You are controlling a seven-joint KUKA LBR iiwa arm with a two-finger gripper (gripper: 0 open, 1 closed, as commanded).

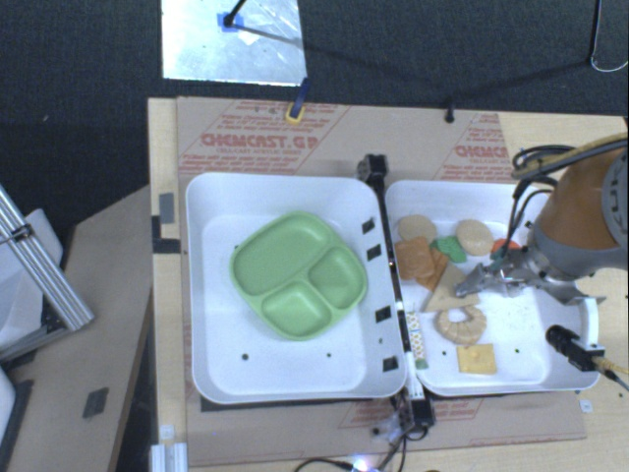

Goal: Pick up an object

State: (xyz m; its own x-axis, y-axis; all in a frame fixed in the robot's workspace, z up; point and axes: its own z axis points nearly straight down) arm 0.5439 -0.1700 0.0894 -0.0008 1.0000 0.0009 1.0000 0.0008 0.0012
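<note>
End effector (472, 285) low in the right bin (526, 362), tips among the toy food. State of the end effector: cannot tell from this slanted view; the tips blur into the pieces under them. Nothing visibly held.

Candidate objects, all in the right bin: tan wedge (447, 281) touching or just beside the tips; brown toast piece (417, 259) to its left; green piece (452, 248) above it; two pale round pieces (416, 228) and (475, 235) near the far wall; ring-shaped piece (461, 323) just below the tips; yellow square cracker (478, 360) near the front wall.

Judgement on the step: the cluster is tight, so a grasp here risks nudging neighbours or closing on two pieces. Best to centre on one piece, the wedge being nearest, descend straight, close across its narrow side, lift vertically. The flat cracker looks hardest to get under.

Left bin (211, 362) carries a green divided plate (299, 274). Both bins sit on a cardboard sheet (256, 136) over the pale surface (162, 146). Dark floor behind, with a shiny metal plate (234, 28). Cables loop above the arm (580, 219).
</note>
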